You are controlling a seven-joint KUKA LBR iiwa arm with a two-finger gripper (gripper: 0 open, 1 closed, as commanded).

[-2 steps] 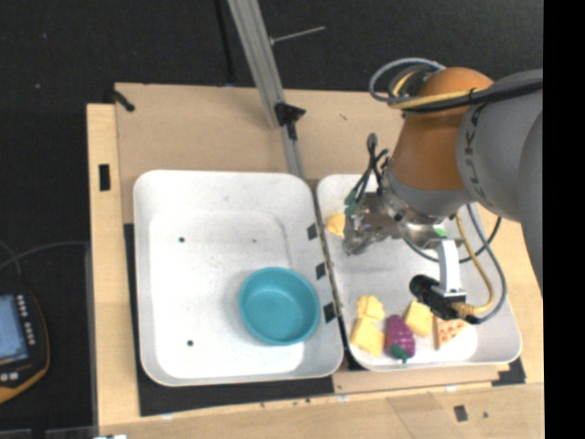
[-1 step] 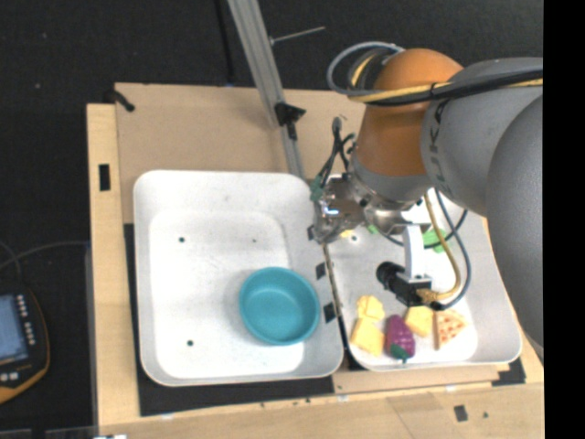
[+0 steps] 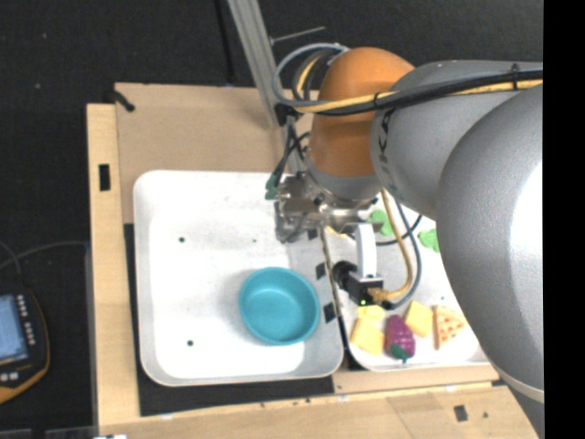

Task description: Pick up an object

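The hand [image 3: 294, 210] hangs over the near-right part of the left bin [image 3: 164, 245], close to the wall it shares with the right bin [image 3: 457, 350] — whether it is clenched or released I cannot tell, and nothing is seen in it. So the step looks like the approach. The nearest candidate is the blue bowl [image 3: 278, 305], just below the hand; the purple grapes [image 3: 399, 336] and yellow pieces [image 3: 369, 329] lie in the right bin. The next move calls for choosing one target and descending straight over it.
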